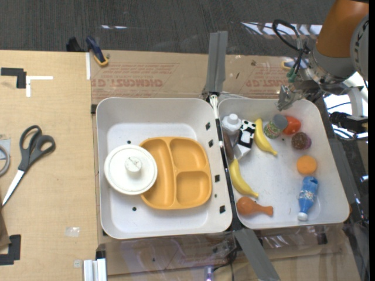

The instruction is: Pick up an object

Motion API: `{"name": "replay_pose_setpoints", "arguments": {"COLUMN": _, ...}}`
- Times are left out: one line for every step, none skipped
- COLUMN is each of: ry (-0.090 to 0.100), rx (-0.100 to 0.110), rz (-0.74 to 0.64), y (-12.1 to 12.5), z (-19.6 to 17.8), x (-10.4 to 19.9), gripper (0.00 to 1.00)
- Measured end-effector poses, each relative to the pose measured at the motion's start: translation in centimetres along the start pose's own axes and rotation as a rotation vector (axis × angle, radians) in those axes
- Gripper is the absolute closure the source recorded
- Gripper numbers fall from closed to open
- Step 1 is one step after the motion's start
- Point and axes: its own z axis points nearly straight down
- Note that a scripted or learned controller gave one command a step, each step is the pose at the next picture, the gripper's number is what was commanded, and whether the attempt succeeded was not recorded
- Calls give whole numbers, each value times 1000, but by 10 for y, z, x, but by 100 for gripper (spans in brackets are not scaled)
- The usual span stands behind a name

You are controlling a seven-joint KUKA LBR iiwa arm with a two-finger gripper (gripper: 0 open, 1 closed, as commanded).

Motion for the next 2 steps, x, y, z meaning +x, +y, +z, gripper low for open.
{"name": "replay_pose_setpoints", "arguments": {"ry": -4, "rx": -17, "rz": 177, "y": 3, "z": 68, "x": -9, "gripper": 100}}
{"name": "replay_pose_setpoints", "arguments": {"ry": -3, "rx": -39, "rz": 377, "y": -9, "z": 84, "x": -10, "gripper": 100}}
